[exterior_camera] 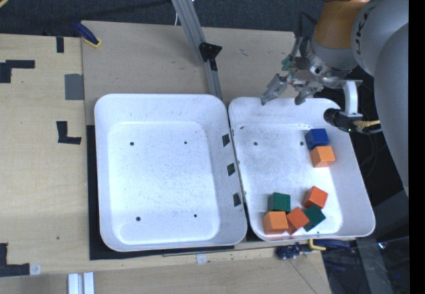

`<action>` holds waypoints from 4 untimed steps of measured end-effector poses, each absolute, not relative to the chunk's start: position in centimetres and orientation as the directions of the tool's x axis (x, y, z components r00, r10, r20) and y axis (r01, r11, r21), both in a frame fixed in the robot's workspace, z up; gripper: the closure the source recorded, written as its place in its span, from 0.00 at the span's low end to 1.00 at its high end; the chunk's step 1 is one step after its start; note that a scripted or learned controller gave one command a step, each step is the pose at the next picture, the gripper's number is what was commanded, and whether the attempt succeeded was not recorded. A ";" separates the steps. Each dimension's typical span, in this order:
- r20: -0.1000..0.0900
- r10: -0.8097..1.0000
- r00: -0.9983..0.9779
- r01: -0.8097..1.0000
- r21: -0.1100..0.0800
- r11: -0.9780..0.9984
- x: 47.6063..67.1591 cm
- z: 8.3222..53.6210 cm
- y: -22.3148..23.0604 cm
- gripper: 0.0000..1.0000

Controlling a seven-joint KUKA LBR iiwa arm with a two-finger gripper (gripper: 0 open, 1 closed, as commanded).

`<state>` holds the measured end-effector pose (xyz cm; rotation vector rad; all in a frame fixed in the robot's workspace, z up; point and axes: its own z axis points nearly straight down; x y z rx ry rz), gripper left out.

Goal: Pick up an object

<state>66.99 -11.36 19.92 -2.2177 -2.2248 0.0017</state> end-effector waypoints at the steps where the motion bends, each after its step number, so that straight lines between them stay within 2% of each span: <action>1: -0.002 1.000 -0.003 1.000 -0.002 0.003 67.0 19.9 -11.4 0.00; 3: -0.001 1.000 -0.002 1.000 -0.008 0.002 66.5 9.1 -12.3 0.00; 4: -0.002 1.000 -0.004 1.000 -0.002 0.004 66.7 10.5 -12.3 1.00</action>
